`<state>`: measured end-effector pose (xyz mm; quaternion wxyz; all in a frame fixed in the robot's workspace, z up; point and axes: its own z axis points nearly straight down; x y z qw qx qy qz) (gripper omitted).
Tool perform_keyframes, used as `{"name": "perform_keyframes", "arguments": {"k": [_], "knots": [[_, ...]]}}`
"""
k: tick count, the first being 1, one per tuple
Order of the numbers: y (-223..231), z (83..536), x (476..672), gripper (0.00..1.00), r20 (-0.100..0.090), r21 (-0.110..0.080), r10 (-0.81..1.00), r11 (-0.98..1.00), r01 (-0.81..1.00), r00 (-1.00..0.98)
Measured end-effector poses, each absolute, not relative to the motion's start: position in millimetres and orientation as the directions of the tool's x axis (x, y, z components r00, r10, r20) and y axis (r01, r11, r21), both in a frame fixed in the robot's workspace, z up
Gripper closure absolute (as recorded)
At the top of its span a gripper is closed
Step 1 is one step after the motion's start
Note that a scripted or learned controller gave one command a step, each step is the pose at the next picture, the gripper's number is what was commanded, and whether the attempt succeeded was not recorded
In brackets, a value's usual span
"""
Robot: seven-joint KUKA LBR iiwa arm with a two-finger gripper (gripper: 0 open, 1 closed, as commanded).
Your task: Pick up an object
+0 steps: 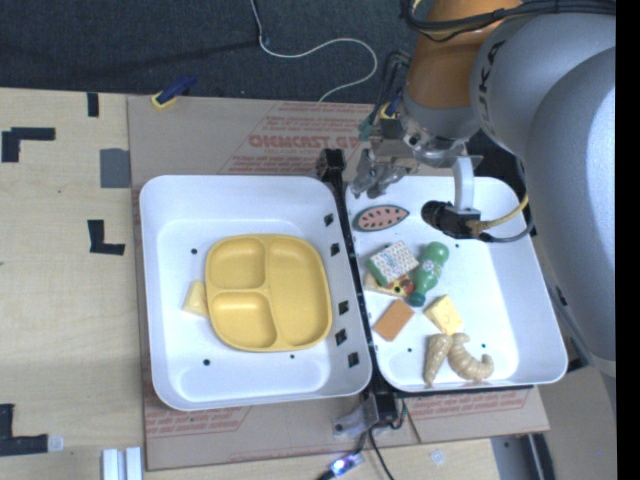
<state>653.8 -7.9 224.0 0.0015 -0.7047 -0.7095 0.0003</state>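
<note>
metal hand (383, 176), grip unclear, above glossy oval slice (381, 216) in smooth white bin (520, 298)

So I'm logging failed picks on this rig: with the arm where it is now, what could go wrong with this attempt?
The tool hangs at the far corner of the right bin, near the divider between the bins, so a straight descent may clip the rim. The closest item, the flat watermelon slice, lies low and may slip out. Further in, the green bottle and the sandwich lie crowded together, so the tool may nudge them.
</note>
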Motion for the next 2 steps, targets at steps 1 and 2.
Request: {"name": "perform_keyframes", "arguments": {"k": [1, 2], "knots": [[40, 215, 642.5, 1.0, 0.001, -0.003, 1.0, 0.006, 1.0, -0.006], [92, 214, 644.1, 1.0, 0.001, -0.002, 1.0, 0.007, 1.0, -0.007]]}}
